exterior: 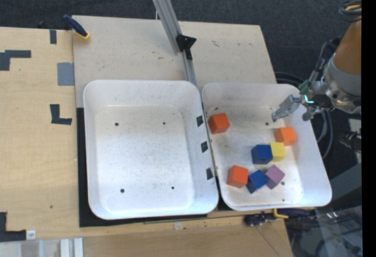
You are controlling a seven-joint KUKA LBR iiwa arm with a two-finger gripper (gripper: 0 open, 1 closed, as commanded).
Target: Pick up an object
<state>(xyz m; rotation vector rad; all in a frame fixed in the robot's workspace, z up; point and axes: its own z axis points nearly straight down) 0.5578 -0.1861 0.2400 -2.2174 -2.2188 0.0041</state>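
A: What's on the bench, biggest first?

B: Two shallow white plastic bins side by side: the left bin (141, 153) and the right bin (311, 191). The grey arm with its orange band (346, 53) reaches in from the right, and its two-finger gripper (296, 108) hangs over the right bin's upper right part.

A: And the blocks?

B: Seven small cubes, all in the right bin: three orange, two blue, one yellow, one purple.

A: Which lies closest to the claw?

B: The orange cube (285, 135), just below the gripper and not touching it. The yellow cube (278, 151) and a blue cube (261, 154) sit beside it; another orange cube (219, 122) lies well to the left.

A: The fingers?

B: They stand apart, nothing between them.
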